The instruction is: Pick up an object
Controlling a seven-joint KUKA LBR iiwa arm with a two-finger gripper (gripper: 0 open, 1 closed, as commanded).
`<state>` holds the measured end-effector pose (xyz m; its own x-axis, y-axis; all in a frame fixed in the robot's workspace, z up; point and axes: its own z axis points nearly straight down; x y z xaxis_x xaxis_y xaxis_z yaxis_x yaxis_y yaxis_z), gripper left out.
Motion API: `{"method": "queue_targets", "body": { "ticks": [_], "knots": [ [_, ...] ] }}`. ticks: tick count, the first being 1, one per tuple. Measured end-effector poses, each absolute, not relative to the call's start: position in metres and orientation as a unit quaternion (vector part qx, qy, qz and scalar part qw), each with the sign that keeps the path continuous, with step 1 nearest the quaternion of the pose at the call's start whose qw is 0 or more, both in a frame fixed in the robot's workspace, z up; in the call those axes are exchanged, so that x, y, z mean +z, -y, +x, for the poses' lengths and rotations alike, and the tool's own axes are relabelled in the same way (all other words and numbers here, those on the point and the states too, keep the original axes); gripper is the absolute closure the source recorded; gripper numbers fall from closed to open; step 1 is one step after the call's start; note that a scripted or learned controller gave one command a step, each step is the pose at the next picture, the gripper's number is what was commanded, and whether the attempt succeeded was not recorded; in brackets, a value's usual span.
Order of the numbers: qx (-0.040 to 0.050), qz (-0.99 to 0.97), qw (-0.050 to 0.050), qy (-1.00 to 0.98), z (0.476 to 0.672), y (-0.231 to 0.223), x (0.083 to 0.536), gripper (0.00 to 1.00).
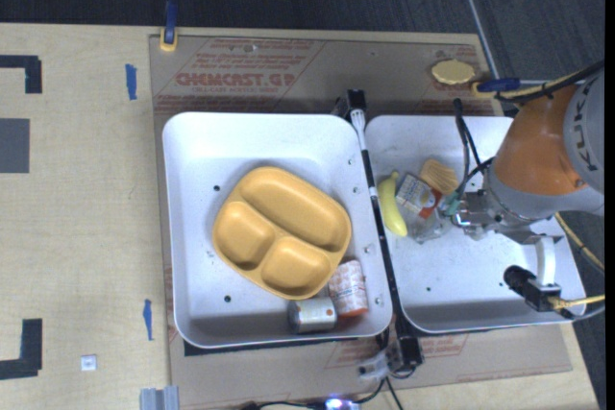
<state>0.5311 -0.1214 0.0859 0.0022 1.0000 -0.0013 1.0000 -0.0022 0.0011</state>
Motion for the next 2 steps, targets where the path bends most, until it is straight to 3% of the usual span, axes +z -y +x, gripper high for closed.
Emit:
{"method": "queue_targets", "body": {
  "ticks": [1, 2],
  "knots": [
    [0.0013, 0.707, 0.001, -0.707, 0.4860, 0.0955, 0.0861, 0.00],
    [0.0018, 0.707, 0.003, -0.707, 0.4816, 0.0923, 0.0863, 0.00]
  ]
}}
